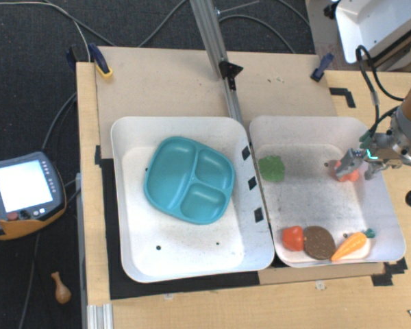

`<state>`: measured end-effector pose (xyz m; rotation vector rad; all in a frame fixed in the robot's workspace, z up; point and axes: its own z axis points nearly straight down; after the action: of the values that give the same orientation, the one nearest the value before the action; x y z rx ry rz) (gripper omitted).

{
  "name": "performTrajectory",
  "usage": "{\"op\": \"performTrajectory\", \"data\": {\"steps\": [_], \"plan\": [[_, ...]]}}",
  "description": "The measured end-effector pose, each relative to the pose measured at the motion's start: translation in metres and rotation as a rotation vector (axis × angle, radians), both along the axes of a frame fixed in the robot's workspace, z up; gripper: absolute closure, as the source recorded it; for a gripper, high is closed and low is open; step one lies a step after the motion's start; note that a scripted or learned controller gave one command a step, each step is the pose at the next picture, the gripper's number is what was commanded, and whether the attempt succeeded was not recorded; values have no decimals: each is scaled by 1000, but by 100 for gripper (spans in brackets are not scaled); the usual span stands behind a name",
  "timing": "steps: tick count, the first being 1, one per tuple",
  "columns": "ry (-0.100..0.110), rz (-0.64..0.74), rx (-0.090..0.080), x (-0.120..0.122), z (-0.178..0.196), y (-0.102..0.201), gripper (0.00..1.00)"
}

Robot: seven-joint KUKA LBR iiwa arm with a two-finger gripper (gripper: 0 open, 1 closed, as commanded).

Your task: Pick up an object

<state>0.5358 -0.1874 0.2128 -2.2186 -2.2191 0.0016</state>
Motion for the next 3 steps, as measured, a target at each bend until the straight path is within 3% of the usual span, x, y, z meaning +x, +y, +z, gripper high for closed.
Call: {"op": "performTrajectory", "data": {"steps": [1, 3], "plan": [[-3, 1, -1, 1, 1, 0, 0], [2, -1, 1, -13, -113, 4, 0]]}}
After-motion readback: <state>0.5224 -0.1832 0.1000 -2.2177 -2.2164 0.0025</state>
